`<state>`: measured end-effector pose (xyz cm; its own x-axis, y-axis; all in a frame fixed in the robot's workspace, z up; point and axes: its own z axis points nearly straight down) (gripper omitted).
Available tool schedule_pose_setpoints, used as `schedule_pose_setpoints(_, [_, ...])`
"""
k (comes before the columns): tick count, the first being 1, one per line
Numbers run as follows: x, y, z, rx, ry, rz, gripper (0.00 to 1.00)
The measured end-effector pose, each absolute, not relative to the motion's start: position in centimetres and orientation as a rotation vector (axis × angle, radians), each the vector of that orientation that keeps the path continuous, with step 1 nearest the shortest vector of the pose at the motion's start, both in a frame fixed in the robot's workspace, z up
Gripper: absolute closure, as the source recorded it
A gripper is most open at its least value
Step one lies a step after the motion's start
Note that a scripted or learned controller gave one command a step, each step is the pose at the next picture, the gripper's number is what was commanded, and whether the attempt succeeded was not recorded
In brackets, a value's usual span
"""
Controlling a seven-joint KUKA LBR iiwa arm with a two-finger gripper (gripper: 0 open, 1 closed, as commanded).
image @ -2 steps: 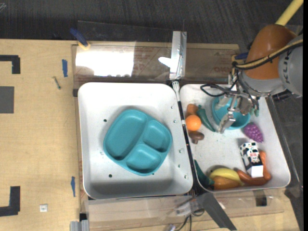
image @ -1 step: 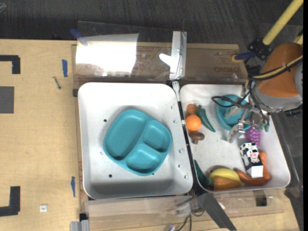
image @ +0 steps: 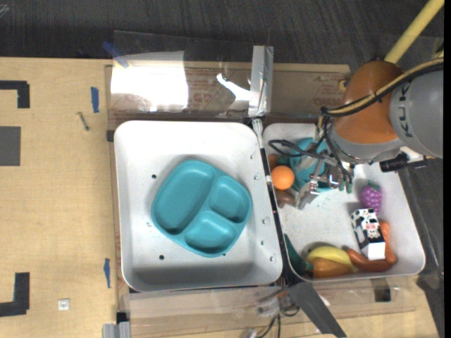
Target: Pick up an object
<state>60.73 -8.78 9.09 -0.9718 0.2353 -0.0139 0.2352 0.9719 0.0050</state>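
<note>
**Arm down in the right bin, nothing lifted yet**

The gripper (image: 315,184) sits low in the far left corner of the right bin (image: 416,239), just beside an orange ball (image: 282,177) and a brown lump (image: 285,197) below the ball. Cables and brackets crowd the tool, so I cannot tell whether it is open or closed, and nothing visibly rides in it.

The likeliest target is the ball, which lies on the bin floor against the left wall. The purple grapes (image: 371,197), the cow-print box (image: 368,225) and the banana (image: 330,253) lie well apart from the tool. The left bin (image: 141,146) holds a teal divided plate (image: 202,205).

By my reading, the reach is made, while the grab and the lift remain.
</note>
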Motion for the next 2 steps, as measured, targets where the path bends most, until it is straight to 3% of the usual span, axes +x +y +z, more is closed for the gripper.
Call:
schedule_pose_setpoints(1, [53.5, -11.5, 9.1, 0.238, 3.115, -0.003, 0.00])
schedule_pose_setpoints(2, [62.6, -10.7, 12.4, 0.105, 3.128, 0.000, 0.00])
